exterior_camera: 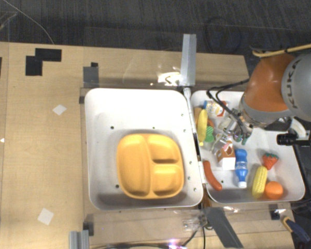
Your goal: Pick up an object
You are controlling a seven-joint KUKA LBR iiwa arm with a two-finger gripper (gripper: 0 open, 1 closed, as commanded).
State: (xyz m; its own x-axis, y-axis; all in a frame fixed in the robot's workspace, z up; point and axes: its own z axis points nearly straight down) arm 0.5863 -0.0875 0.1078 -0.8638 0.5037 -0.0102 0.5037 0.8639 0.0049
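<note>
My gripper hangs low over the left half of the right bin, above a cluster of toy food. Just under it sit a small brown and white carton and a green piece. A yellow banana lies along the bin's left wall. Around them are a blue bottle, a red sausage, a corn cob, an orange, a strawberry and a small bottle at the far end. The wrist hides what lies directly beneath the gripper.
The left bin holds a yellow divided plate. A grey upright post stands behind the wall between the two bins. The arm's orange band and grey body cover the right bin's far right corner.
</note>
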